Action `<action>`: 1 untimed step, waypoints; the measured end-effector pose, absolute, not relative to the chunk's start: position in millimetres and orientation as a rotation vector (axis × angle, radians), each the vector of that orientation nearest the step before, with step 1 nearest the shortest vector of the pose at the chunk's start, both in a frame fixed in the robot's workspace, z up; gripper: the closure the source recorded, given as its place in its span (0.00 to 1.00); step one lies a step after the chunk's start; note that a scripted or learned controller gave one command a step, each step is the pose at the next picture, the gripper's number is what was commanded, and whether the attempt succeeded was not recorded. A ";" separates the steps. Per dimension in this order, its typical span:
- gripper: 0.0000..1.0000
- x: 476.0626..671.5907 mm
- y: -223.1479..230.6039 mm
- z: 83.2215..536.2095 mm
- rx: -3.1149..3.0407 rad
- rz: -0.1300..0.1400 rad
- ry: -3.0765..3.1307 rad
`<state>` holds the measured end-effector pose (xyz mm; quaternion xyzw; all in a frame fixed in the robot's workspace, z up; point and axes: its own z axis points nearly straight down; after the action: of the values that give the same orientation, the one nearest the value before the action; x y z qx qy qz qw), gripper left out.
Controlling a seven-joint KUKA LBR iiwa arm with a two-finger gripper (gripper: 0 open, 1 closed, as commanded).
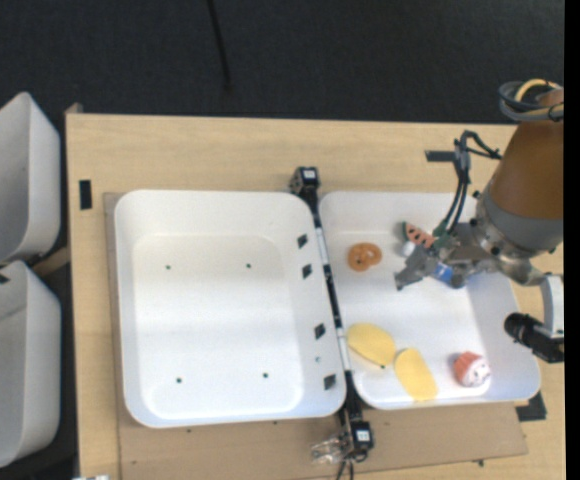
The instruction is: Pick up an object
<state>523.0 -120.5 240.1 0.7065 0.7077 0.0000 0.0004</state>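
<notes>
My hand (417,271) hovers in the right bin (490,393); I cannot tell its grip. The orange object (364,257) lies just left of it, nearest of the pieces.

Wood bench (200,148) w/ 2 white bins (220,408) side by side

Claw (417,266) finger state unclear, small obj. (413,234) by it partly hidden, arm (530,183) cut off at right edge
</notes>
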 end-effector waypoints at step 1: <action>0.00 593.4 -163.9 131.4 2.218 0.000 2.217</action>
<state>593.4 -163.9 131.4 0.7074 0.7068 0.0000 0.0028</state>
